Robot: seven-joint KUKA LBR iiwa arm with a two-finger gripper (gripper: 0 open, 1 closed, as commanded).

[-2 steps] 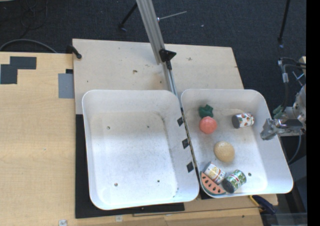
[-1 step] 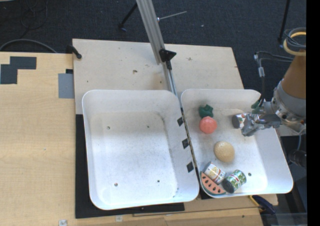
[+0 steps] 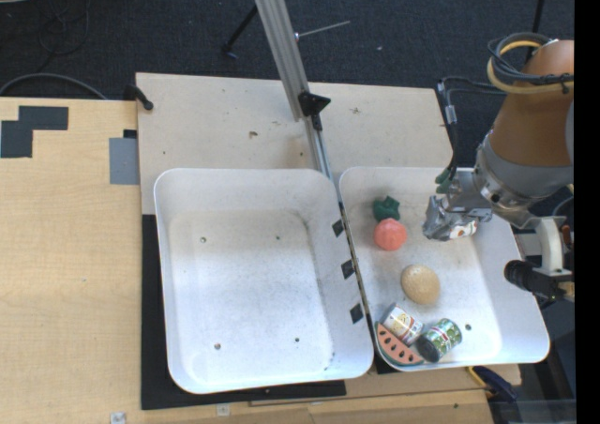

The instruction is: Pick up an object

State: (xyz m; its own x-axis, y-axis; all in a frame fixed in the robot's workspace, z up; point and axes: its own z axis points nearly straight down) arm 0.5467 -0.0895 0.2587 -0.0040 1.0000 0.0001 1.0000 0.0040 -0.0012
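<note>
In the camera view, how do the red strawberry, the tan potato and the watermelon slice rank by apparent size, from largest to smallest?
1. Watermelon slice, the longest, though a small can partly covers it.
2. Tan potato.
3. Red strawberry with its green top, close to the potato in size, so ranks 2 and 3 are unsure.

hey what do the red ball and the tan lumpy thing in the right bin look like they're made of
Red ball: probably plastic or rubber toy fruit, smooth with a soft sheen. Tan lump: matte, uneven surface, potato-like; perhaps foam or plastic, too small to settle.
</note>
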